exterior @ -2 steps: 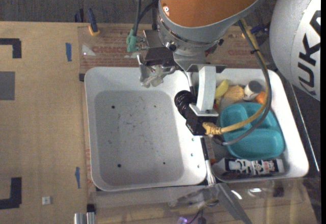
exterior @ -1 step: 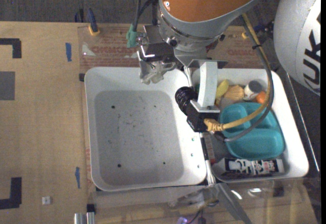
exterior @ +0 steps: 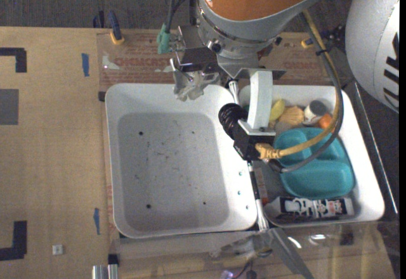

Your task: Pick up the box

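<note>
Gripper over left bin's far rim; grip state can't tell. Black-and-white box lies well off to its view-right and nearer cam, in right bin, long axis left-right.

My gripper over far rim of left bin. In right bin: box along near wall, container just behind it, small items at far wall.

— What was seen in the right bin?
— A long black-and-white box was seen lying flat along the near wall, beside a teal container.
— And the gripper?
— It was seen over the left bin's far rim, well apart from the box.
</note>
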You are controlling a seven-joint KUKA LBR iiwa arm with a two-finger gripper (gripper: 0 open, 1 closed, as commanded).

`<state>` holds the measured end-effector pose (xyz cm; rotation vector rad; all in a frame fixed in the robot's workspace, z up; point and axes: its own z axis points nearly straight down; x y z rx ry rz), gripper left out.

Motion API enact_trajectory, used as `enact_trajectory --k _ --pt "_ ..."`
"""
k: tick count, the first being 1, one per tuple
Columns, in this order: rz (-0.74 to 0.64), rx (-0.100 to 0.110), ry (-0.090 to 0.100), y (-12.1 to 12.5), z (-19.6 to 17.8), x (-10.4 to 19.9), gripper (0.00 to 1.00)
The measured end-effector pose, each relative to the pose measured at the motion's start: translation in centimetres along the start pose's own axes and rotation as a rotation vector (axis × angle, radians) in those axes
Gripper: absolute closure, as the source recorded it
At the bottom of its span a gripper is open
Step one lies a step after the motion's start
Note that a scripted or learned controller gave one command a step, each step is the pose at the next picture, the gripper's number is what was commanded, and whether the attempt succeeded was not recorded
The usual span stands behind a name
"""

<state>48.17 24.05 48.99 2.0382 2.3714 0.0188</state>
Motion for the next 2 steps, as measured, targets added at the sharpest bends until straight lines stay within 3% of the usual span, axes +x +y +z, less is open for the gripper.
enact_trajectory --k 2 --pt "-0.006 -0.007 -0.001 0.2 -2.1 0.4 1.0"
